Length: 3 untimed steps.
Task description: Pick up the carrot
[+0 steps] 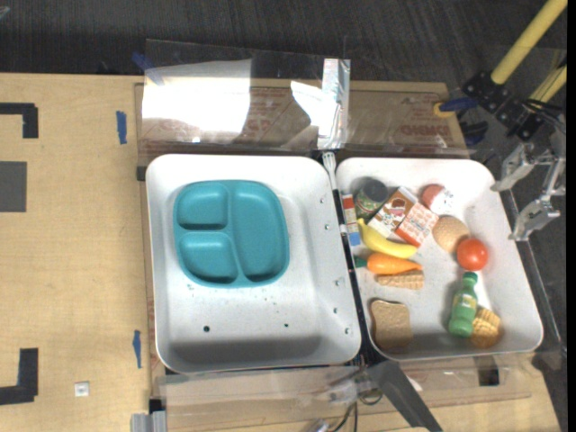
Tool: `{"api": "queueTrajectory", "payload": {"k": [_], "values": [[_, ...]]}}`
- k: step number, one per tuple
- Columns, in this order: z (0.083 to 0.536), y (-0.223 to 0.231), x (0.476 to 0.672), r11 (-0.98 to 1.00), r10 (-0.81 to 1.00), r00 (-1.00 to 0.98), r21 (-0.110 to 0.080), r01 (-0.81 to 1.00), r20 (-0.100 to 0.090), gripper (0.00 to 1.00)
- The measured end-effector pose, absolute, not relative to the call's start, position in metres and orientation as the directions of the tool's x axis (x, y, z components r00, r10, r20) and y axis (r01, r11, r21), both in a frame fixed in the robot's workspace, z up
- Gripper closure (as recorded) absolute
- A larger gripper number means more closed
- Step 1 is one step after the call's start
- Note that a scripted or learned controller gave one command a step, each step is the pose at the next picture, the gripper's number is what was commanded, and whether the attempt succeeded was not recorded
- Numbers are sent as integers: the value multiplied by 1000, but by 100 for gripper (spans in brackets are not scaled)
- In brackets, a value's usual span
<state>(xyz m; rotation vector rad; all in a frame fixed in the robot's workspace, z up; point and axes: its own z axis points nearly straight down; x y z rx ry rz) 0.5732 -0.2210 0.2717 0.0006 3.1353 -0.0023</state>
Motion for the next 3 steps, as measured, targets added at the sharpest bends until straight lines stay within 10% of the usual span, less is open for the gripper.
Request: {"api": "queueTrajectory", "payload": {"k": [1, 3], "values": [[180, -224, 488, 997, -74, -997, 1, -74, 1, 0], [183, -185, 533, 869, 495, -869, 1, 495, -2, 0]]}}
